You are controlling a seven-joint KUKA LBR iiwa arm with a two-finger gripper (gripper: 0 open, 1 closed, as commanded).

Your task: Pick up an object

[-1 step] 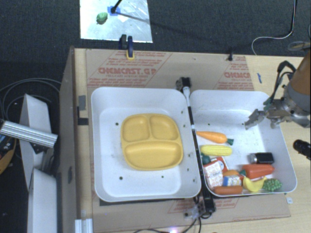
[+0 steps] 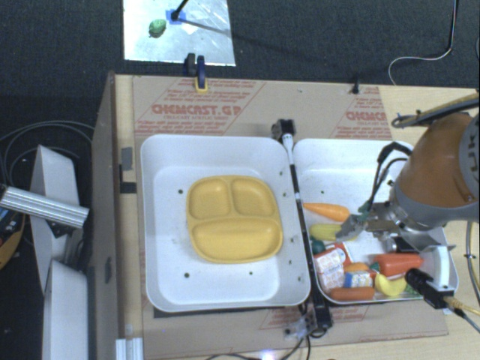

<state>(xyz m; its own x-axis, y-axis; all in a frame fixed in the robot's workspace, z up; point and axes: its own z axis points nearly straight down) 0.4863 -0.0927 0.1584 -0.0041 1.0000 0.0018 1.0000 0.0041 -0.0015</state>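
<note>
Orange plastic carrot (image 2: 325, 211) looks light, stiff and slick, best pinched mid-body, though I cannot tell the gripper (image 2: 352, 226) finger state.

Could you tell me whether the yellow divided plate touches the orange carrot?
Apart. The camera view shows the yellow divided plate in the left bin and the orange carrot in the right bin, with both rims between them.

Robotics lab, cardboard-covered bench (image 2: 247, 96) at frame centre, loose cables (image 2: 45, 137) on dark carpet at left, robot arm (image 2: 442, 171) at right
</note>
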